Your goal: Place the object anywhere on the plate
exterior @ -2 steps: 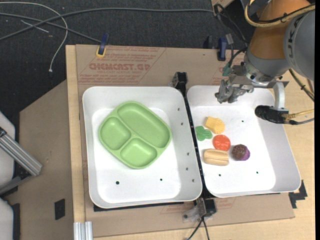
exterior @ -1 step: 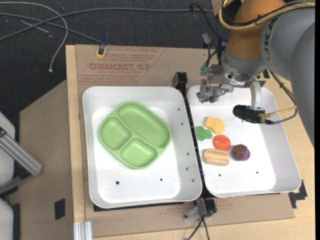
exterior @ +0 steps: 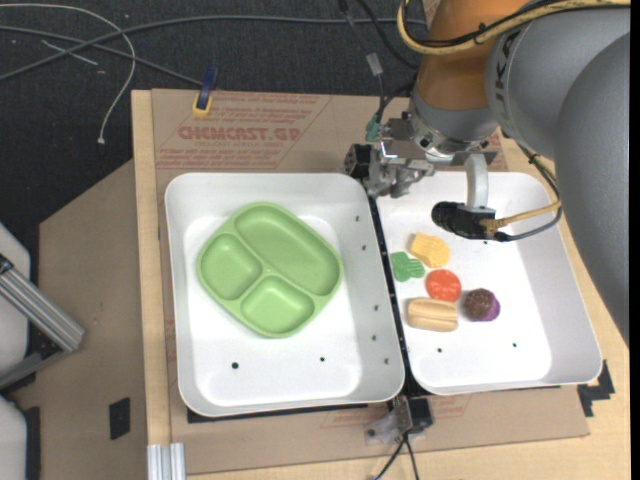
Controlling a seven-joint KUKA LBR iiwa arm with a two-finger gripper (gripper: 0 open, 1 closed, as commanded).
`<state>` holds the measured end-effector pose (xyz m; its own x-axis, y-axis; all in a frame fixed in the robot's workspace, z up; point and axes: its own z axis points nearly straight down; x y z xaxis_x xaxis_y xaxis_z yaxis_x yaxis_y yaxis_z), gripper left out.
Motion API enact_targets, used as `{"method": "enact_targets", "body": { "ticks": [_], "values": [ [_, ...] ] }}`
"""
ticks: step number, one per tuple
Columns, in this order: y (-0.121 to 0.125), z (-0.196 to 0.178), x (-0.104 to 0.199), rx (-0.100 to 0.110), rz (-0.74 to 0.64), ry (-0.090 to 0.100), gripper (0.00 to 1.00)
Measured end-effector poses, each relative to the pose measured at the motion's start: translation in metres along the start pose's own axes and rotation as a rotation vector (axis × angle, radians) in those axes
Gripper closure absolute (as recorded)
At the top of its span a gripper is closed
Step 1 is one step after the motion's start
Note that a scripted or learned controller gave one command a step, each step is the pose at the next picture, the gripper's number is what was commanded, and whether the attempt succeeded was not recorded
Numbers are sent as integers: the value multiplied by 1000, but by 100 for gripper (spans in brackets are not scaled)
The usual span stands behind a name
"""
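A light green plate with three compartments lies in the left bin, and nothing is on it. Several toy food pieces sit in the right bin: a yellow piece, a green piece, a red round one, a dark purple round one and a tan bun. My gripper hangs over the far end of the ridge between the bins, above and behind the food. I see nothing held in it.
A black part with a yellow cable hangs under the wrist, just behind the yellow piece. The arm's grey body covers the right bin's far right corner. Cardboard lies under both bins.
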<state>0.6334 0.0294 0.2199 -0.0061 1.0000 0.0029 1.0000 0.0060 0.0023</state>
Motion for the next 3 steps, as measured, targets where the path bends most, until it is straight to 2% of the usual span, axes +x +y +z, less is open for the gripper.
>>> {"method": "enact_targets", "body": {
  "ticks": [1, 2, 3],
  "values": [
    [3, 2, 65, 1, -1, 0, 100],
    [4, -14, 121, 0, 0, 0, 100],
    [4, -14, 117, 2, 4, -2, 0]
  ]
}}
